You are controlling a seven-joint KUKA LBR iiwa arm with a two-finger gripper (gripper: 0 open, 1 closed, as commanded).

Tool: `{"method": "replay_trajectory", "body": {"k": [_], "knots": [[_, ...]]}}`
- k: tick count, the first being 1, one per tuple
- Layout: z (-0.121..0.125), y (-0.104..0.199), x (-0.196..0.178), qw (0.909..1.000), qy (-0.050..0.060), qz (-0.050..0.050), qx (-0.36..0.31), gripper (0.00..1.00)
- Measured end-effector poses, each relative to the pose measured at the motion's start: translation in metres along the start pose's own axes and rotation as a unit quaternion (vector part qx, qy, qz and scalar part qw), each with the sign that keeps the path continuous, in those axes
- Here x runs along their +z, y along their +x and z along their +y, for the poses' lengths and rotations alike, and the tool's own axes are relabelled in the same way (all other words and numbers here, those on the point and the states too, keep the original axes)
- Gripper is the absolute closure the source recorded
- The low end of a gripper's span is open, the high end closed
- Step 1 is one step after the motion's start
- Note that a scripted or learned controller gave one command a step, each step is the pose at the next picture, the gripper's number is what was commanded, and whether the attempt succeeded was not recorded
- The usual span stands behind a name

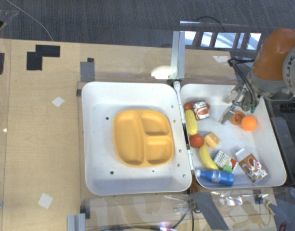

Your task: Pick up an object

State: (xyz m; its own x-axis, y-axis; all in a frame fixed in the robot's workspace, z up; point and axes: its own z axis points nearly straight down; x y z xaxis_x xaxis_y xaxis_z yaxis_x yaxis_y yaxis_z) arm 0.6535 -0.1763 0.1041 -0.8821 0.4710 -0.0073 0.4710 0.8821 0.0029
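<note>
We are observing the pincer (233, 110) hanging spread over the right bin (277, 150), just left of an orange (249, 123), gripping nothing.

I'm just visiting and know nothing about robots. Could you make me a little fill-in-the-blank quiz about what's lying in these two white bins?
1. The yellow divided tray lies in the ____ bin.
2. The banana lies in the ____ bin.
3. The bottle lying along the right bin's near edge is ____ in colour.
4. The round fruit beside the gripper is an ____.

Missing words: left; right; blue; orange
</note>
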Motion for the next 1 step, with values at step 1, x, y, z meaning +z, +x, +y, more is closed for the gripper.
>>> {"method": "replay_trajectory", "body": {"k": [1], "knots": [[0.0005, -0.0007, -0.0015, 1.0000, 0.000, -0.001, 0.000, 0.00]]}}
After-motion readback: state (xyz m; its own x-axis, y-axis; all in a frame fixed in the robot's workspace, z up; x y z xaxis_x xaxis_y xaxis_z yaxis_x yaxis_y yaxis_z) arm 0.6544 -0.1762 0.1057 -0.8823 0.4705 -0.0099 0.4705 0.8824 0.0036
